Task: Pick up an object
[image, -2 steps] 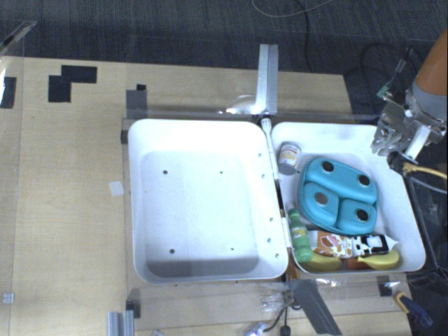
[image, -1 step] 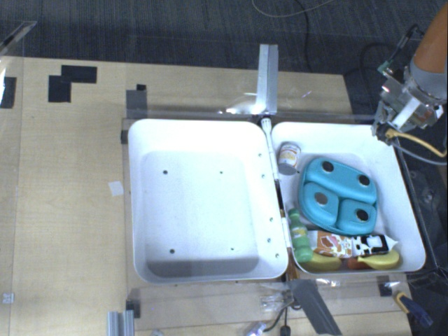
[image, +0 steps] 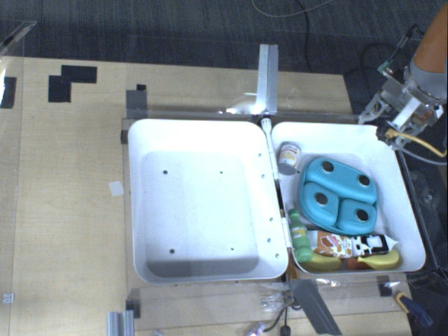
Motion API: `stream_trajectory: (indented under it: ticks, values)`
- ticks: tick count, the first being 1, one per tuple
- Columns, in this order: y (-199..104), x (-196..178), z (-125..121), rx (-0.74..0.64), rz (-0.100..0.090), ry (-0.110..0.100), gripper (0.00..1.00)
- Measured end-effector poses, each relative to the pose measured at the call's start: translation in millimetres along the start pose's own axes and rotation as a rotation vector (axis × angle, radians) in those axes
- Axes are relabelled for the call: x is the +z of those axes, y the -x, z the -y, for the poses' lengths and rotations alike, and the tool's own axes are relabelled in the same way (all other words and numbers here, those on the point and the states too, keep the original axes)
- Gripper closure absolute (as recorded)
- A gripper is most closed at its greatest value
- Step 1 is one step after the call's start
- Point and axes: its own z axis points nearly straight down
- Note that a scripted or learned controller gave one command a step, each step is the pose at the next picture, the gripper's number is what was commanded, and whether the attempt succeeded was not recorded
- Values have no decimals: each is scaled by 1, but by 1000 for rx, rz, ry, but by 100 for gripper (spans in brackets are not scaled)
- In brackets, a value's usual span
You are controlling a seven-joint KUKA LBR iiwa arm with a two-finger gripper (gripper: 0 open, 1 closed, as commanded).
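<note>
So, left to right: black tape marks sit on the wooden desk at the far left, well apart from the bins. The left bin is a shallow white tray with a few small dark dots on its floor. A grey metal post stands upright behind the seam between the two bins. The right bin holds everything: a small can lies near its back-left corner, just beside the divider; a big teal molded tray with round dimples sits tilted in the middle; a green bottle runs along the left wall near the front; an orange-and-white carton lies at the front edge, touching the teal tray's lower side; yellow banana-like pieces lie along the front wall under the carton. My gripper hangs over the back-right corner of the right bin, well apart from all the objects, wrist and orange band at the top right with cables trailing. I can't tell how my jaws are set, too small and cluttered.
</note>
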Motion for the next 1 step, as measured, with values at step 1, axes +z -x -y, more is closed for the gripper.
stream_trajectory:
  ticks: [1]
  values:
    - [-2,-12,0,-8,-2,4,100]
